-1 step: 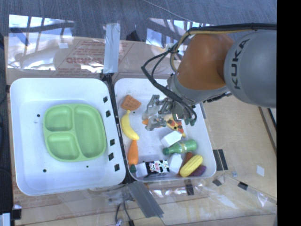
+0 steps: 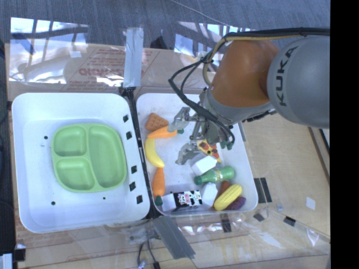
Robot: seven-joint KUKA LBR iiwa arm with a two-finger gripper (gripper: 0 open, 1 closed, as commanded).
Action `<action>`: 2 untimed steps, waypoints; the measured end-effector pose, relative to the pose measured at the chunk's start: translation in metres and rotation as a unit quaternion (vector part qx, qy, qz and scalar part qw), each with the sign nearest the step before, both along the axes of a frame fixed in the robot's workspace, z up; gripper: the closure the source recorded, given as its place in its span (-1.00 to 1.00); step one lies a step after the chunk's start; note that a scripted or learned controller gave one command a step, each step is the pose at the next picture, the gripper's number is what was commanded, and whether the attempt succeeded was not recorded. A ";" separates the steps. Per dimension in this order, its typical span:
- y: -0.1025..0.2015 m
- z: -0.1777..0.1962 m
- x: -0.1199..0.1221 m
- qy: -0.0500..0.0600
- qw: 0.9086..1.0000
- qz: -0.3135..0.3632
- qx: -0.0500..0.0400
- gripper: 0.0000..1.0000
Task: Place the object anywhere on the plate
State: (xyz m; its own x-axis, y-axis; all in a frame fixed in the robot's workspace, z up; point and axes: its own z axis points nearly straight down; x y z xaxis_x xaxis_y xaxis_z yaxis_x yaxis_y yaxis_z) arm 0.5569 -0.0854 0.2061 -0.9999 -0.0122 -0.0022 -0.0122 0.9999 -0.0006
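Arm (image 2: 291,77) bulk dominates what we see: grey, with an orange band, reaching in from the right over the right bin (image 2: 244,150). Beneath it we see the table (image 2: 286,150), pale wood with dark tape marks, and beyond the bins a flattened cardboard sheet (image 2: 95,66) under shiny plastic, then dark carpet (image 2: 168,4) at the top.

We see two white bins side by side. The left bin (image 2: 28,150) holds a light green plate (image 2: 90,157) with three compartments, lying flat near its middle.

The right bin holds a heap of toy food, and we cannot tell which piece is the object. We make out a yellow banana (image 2: 153,153) along the left side, a carrot (image 2: 159,181) below it, an orange wedge (image 2: 156,120) above it, a green bottle (image 2: 213,176), a yellow corn cob (image 2: 228,196) on something purple, and a black-and-white carton (image 2: 185,199) at the near wall.

The gripper (image 2: 190,139) hangs low over the bin's middle with its metal fingers spread apart, and we see nothing held between them. A small multicoloured piece (image 2: 207,148) lies just beside it.
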 end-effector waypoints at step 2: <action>0.150 0.071 0.017 -0.001 0.992 -0.129 0.002 -1.00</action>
State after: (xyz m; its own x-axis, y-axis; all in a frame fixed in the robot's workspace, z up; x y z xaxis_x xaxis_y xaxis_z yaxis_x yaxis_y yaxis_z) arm 0.5736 0.0651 0.2770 -0.9698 0.2437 -0.0045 0.2437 0.9698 0.0042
